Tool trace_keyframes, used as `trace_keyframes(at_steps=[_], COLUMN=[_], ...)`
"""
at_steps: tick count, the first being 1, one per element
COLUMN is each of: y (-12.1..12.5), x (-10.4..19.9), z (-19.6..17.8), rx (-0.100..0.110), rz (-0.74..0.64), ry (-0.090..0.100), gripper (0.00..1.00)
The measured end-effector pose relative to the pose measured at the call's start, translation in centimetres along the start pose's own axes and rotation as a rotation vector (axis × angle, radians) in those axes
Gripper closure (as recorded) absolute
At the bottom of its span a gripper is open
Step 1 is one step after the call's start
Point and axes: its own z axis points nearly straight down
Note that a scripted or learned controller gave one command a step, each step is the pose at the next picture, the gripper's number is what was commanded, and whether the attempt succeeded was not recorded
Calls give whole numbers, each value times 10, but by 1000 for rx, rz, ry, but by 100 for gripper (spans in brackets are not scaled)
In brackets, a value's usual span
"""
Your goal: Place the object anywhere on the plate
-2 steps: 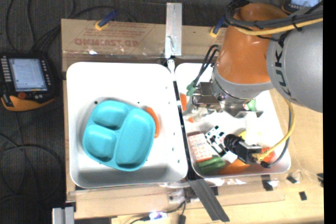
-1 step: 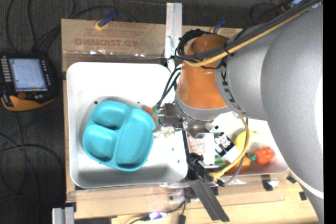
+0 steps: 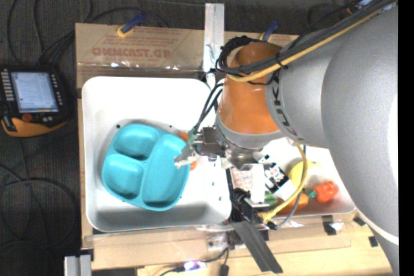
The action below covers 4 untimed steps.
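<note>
Placement step judged in hand: small orange object at plate right rim, beneath hand (grip state indeterminate); next, release over plate, then retreat.

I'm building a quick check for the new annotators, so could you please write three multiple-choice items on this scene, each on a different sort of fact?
1. Where is the plate?
A. In the left bin
B. In the right bin
C. On the floor

2. What colour is the plate?
A. Red
B. Turquoise
C. Black

3. How does the plate lie?
A. Upside down
B. Standing on its edge
C. Open side up, its compartments showing

Answers:
1 A: it rests inside the left bin.
2 B: its whole surface is turquoise blue against the white bin.
3 C: three hollow compartments face the camera, the arm's hand over its right rim.
</note>
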Motion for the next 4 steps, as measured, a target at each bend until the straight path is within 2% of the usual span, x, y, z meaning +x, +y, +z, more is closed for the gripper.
trace_keyframes(at_steps=[1, 2, 3, 4], y=[0, 14, 13, 28], x=[0, 0, 0, 31], z=[-4, -14, -19, -35], rx=[10, -3, 7, -4], rz=[-1, -131, -133, -594], ry=[-3, -3, -4, -1], gripper=[100, 100, 100, 100])
